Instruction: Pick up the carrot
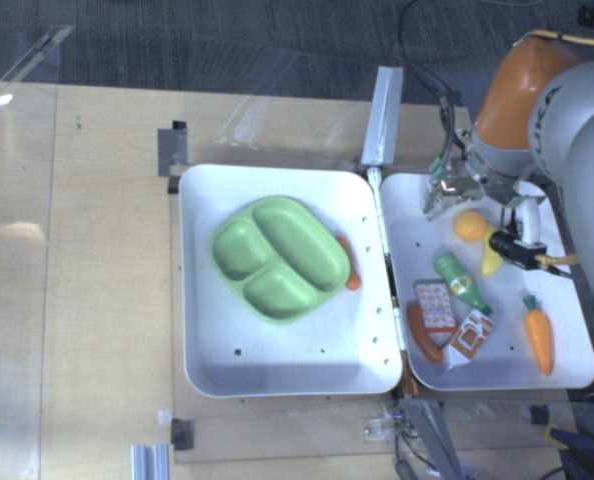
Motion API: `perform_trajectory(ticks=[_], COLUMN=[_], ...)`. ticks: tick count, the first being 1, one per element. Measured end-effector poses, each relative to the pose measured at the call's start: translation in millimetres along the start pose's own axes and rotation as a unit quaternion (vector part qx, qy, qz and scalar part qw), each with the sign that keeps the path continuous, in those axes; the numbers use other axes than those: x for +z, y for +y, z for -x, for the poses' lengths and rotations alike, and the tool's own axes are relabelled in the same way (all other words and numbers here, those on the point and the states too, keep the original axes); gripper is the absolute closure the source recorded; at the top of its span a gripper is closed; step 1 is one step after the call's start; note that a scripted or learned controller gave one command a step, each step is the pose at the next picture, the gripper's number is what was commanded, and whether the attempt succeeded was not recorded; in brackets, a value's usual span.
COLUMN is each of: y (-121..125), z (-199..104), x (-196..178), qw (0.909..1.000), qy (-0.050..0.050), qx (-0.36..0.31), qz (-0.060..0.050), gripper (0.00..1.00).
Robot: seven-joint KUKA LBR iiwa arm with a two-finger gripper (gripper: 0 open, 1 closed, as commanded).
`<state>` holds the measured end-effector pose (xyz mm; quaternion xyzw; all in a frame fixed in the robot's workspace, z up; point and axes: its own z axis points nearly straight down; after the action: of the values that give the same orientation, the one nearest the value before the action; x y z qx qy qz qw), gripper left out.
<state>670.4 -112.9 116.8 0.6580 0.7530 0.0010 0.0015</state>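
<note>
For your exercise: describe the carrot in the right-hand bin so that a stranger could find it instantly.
Start at the right bin. Go to its near right corner: the carrot lies there alone, orange, tapering, with a green top. The orange fruit further back is round, with no green top.

Robot lab, wooden bench (77, 268), two white bins (277, 373), clear guard panels, floor cables (417, 13)
</note>
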Motion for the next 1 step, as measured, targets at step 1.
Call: perform_trajectory(ticks=[1], y=[2.7], z=[-2.7], x=[28.1], qw=[0.9999], qy=[-0.001], qx=[0.012], qz=[0.003], gripper=[1.0])
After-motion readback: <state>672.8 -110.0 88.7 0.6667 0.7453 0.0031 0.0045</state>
